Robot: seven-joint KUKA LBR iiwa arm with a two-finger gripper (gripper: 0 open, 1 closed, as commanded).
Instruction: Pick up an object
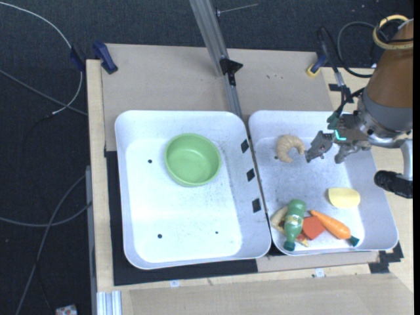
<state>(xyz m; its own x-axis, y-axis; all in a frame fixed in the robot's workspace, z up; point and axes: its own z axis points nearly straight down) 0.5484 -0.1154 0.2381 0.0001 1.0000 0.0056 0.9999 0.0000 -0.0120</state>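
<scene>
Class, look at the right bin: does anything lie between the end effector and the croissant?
Nothing visible does. The end effector sits just right of the croissant, with bare white bin floor between them.

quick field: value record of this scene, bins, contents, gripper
left bin: green bowl
right bin: croissant, yellow piece, carrot, green bottle in a pile at the near edge
gripper: open, over the right bin, just right of the croissant, holding nothing
arm: enters from the right

arm reaches in from the right; claw [331, 151] hangs low, its 2 fingers spread, holding nothing
</scene>
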